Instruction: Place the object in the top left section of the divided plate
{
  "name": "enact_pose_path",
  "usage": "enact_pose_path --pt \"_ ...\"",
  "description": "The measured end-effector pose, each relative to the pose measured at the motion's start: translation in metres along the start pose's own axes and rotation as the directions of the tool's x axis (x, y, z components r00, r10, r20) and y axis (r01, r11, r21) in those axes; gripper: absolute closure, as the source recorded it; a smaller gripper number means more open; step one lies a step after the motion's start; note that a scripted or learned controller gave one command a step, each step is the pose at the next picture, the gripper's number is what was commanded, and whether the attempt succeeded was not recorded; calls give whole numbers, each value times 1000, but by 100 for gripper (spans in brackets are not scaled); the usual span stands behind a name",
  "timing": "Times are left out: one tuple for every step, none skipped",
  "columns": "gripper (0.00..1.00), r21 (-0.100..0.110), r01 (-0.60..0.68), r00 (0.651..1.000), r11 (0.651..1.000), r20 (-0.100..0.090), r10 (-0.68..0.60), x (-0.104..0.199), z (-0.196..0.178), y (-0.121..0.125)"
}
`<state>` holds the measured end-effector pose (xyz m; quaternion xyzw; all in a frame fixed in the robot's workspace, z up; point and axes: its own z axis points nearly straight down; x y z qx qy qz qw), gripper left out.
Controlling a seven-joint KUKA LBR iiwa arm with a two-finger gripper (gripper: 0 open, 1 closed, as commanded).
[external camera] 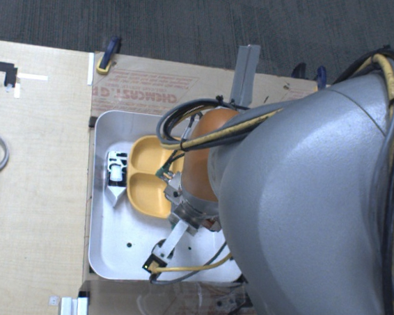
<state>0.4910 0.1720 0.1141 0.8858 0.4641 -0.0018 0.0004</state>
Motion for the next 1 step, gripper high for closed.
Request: enact_pose_path --pt "0 2 0 1000 1000 1 0 0 0 0"
